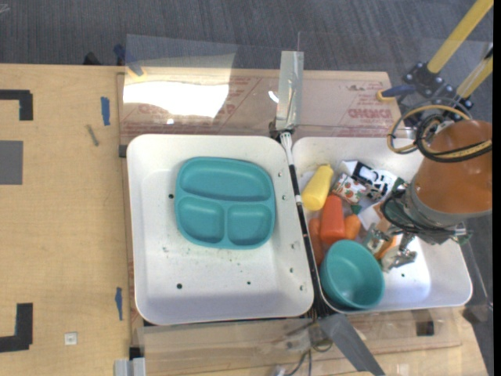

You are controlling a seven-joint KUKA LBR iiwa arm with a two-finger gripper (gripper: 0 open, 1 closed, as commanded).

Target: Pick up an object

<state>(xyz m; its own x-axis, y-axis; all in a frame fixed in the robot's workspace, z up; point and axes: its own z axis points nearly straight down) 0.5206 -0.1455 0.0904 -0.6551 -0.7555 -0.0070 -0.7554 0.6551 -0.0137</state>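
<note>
Hovering my tool (389, 245) low in the right bin (446, 288) beside the teal bowl (352, 275); its grip I cannot tell. Next: close on something small there.

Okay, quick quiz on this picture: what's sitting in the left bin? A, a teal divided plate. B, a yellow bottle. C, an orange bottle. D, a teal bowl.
A: the teal divided plate, with three compartments, lies flat in the left bin, while the teal bowl, yellow bottle and orange bottle are all in the right bin.
</note>
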